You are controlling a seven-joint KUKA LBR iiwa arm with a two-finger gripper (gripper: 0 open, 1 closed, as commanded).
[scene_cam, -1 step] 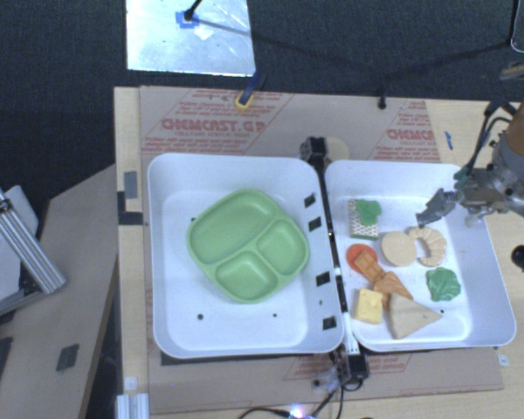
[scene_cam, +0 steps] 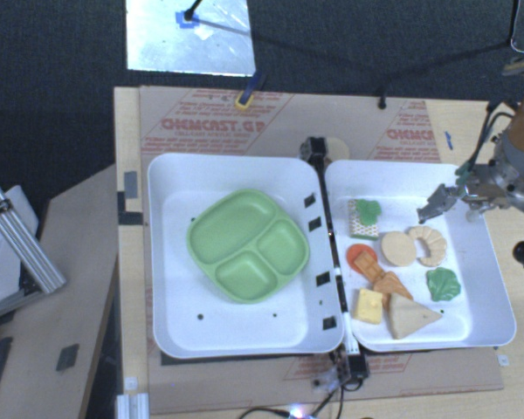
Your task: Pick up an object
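Over the right bin [scene_cam: 498, 317], near its far right wall, the end effector [scene_cam: 438, 204] hangs with its fingers parted and nothing between them. Toy food lies clustered below: a curved cracker-like piece [scene_cam: 433, 245] nearest, a round biscuit [scene_cam: 398, 249] beside it, a green leafy piece [scene_cam: 443, 284] farther down. A good pick would likely drop straight onto the curved piece (the closest, with some room on its right), jaws straddling its narrow width. Printed on the cardboard sheet [scene_cam: 211, 122] under the bins, "CHEMCAST GP" reads in red.

Green divided plate [scene_cam: 249, 257] in left white bin [scene_cam: 170, 190], shiny metal sheet [scene_cam: 189, 23] beyond the bench.
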